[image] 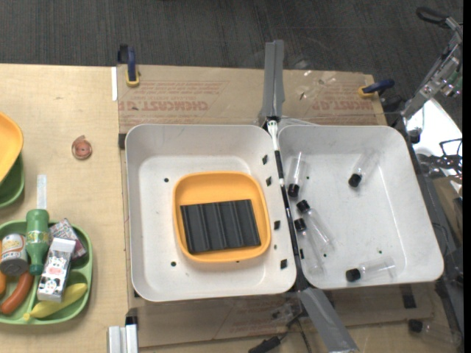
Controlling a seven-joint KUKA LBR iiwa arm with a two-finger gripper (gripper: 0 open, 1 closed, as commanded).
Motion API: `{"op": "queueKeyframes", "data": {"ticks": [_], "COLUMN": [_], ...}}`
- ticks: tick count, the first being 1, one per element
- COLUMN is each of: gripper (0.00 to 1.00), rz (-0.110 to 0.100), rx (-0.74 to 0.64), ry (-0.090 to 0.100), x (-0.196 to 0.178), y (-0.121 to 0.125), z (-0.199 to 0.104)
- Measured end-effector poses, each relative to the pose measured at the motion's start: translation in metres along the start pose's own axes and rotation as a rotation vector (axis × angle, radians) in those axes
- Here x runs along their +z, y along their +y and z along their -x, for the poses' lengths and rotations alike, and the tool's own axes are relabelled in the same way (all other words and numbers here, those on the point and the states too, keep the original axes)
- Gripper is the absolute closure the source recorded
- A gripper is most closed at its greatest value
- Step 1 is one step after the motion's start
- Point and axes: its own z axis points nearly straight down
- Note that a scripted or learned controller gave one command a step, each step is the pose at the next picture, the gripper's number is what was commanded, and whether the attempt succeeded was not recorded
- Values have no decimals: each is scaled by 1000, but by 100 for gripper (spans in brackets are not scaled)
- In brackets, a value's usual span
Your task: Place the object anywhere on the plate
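Capped vials [366, 169] lie slantwise; the orange plate [188, 195] sits leftward of them. Pincer's state: cannot tell.

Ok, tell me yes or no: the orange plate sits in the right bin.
No, the orange plate sits in the left bin with a dark ridged block on it; the right bin holds clear vials.

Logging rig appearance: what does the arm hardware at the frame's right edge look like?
Beside the right bin, at the right edge: a pale grey-white surface crossed by thin black cables, with thin metal-looking framework above it. It is too cropped to tell whether this belongs to the arm.
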Motion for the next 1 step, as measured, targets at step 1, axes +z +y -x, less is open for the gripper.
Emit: {"op": "queueKeyframes", "data": {"ticks": [1], "gripper": [0], "rz": [0], "rx": [0], "ry": [0], "x": [0], "y": [0], "z": [0]}}
